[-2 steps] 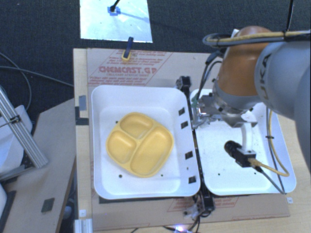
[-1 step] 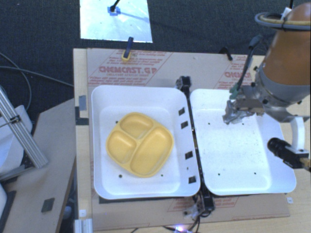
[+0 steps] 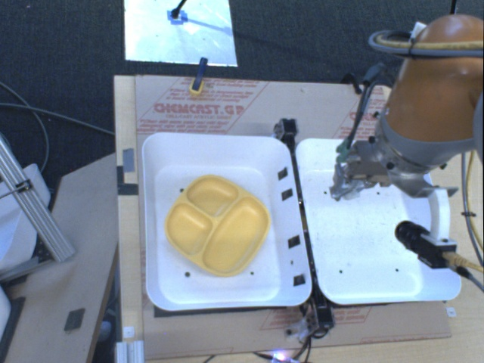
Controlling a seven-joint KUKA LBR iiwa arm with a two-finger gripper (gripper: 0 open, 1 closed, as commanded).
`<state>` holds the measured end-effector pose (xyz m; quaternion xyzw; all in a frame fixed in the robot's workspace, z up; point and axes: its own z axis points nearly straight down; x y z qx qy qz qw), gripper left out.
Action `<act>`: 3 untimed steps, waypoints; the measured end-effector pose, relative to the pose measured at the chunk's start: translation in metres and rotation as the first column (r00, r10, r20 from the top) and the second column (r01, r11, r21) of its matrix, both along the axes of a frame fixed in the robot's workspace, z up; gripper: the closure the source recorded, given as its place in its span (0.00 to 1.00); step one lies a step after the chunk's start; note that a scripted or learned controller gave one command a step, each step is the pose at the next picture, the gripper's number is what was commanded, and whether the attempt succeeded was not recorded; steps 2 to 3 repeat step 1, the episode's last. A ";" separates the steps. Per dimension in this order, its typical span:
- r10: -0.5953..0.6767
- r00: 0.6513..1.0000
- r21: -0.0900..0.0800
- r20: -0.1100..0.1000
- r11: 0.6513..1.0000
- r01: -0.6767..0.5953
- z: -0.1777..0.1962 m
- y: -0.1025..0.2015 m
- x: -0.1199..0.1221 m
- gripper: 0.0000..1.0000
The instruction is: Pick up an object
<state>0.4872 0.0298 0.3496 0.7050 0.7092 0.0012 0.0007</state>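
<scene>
In the left shallow white bin (image 3: 162, 153) you'll find the yellow plastic three-compartment plate (image 3: 218, 224), lying flat just below the bin's centre, toward six o'clock. Moving right, the right shallow white bin (image 3: 363, 278) has the two-finger gripper (image 3: 344, 190) over its ten o'clock area, well apart from the plate. You cannot tell from here whether its fingers are apart or together; nothing shows between them.

I see bright, even overhead light; the white bins (image 3: 227, 146) nearly wash out. A shiny sheet (image 3: 180, 21) at top glares bluish. Shadows are soft, detail slightly grainy, edges mildly blurred.
</scene>
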 end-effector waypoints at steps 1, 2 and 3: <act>0.000 1.000 0.000 -0.001 1.000 0.000 -0.009 0.018 0.000 1.00; 0.000 1.000 0.000 -0.001 1.000 0.000 -0.009 0.018 0.000 1.00; 0.000 1.000 0.000 -0.001 1.000 0.000 -0.009 0.018 0.000 1.00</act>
